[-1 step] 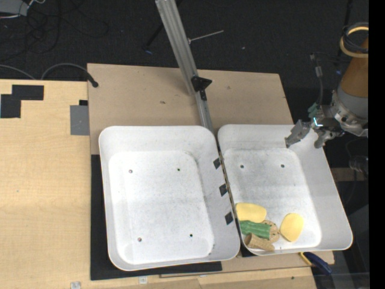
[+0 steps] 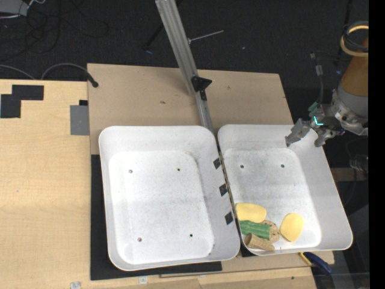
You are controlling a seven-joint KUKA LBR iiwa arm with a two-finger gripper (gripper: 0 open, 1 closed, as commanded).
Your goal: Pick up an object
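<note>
My gripper [image 2: 307, 139] hangs over the far right corner of the right bin [image 2: 313, 179]. It is open, with nothing between the two grey fingers [image 2: 295, 133]. Well away from it, at the bin's near edge, a small cluster of objects lies together. It holds a yellow oblong piece [image 2: 251, 212], a rounder yellow piece [image 2: 292, 226], a green piece [image 2: 255, 227] and a tan piece [image 2: 260, 241]. The green piece lies between the oblong yellow piece and the tan one.
The left bin [image 2: 120, 143] sits beside the right one, and black clips [image 2: 222, 189] line the seam between them. A slanted metal rail [image 2: 183, 56] rises behind the bins. The arm's orange band [image 2: 355, 71] is at the right edge.
</note>
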